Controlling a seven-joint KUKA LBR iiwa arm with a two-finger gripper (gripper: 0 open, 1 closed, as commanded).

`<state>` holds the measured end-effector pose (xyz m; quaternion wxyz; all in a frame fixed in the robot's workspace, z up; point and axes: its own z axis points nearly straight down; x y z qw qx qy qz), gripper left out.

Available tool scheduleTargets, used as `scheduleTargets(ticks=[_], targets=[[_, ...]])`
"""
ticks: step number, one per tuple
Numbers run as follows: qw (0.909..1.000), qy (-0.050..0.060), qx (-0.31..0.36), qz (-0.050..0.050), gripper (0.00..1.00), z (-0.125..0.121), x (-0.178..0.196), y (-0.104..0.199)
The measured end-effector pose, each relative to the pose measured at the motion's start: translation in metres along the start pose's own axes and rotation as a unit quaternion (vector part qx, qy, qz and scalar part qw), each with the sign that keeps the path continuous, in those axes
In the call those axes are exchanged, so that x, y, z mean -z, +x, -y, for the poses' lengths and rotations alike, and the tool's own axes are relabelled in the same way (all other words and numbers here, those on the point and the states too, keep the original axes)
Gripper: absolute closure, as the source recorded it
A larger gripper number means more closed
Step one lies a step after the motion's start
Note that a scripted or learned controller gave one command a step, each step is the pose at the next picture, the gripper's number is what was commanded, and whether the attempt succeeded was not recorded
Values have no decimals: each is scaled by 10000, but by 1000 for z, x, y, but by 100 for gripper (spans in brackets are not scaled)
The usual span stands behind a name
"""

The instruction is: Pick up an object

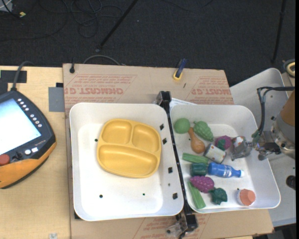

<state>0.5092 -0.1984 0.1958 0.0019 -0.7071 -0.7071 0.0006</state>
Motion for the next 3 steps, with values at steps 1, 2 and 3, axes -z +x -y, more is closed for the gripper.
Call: scheduleTargets(ticks=[1, 2, 3], targets=[[10000, 0, 16, 2, 0, 5, -88, 67], [10000, 10, -20, -2, 100, 6, -76, 64], [10000, -47, 31, -4, 100, 33, 48, 124]])
